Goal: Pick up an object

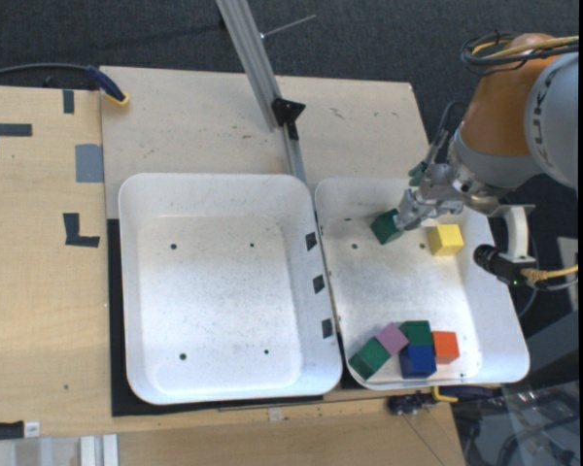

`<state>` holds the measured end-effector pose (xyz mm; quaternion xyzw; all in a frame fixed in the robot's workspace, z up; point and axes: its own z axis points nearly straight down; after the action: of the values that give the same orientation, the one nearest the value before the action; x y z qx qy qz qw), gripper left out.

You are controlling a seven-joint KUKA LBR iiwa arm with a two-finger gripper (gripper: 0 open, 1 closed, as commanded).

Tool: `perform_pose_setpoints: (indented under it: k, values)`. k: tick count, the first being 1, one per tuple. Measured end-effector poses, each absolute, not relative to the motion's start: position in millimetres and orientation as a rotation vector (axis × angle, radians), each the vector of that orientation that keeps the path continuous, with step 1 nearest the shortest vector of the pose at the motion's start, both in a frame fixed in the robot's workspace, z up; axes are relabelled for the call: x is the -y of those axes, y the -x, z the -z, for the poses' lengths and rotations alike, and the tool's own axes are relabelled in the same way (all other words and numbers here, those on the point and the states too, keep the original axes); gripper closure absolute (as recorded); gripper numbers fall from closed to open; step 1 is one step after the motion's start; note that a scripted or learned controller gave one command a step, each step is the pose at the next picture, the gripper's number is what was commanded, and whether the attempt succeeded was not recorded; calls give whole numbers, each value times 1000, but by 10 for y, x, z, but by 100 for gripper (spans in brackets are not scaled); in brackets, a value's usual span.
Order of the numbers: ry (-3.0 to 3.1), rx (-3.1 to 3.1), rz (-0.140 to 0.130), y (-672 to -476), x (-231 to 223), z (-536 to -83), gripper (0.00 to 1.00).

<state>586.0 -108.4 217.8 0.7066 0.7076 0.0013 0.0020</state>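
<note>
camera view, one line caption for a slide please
Gripper at a green block in the right bin, beside a yellow block.

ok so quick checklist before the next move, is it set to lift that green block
1. hand at the green block in the right bin: ok, it touches the block's right side.
2. Block between the fingers: cannot tell, the hand hides the contact.
3. Yellow block apart from the hand: ok, narrow gap.
4. Cluster of blocks at the near edge out of the way: ok.
5. Block away from the bin wall: ok.
</note>
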Motion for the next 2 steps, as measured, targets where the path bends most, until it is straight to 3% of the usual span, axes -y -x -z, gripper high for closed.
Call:
perform_pose_setpoints:
  k: [1, 2]
  values:
    - [-2220, -2223, 0, -5863, 1080, -2261, 100]
    - [-2217, -2229, 1, -5801, 560, -2163, 100]
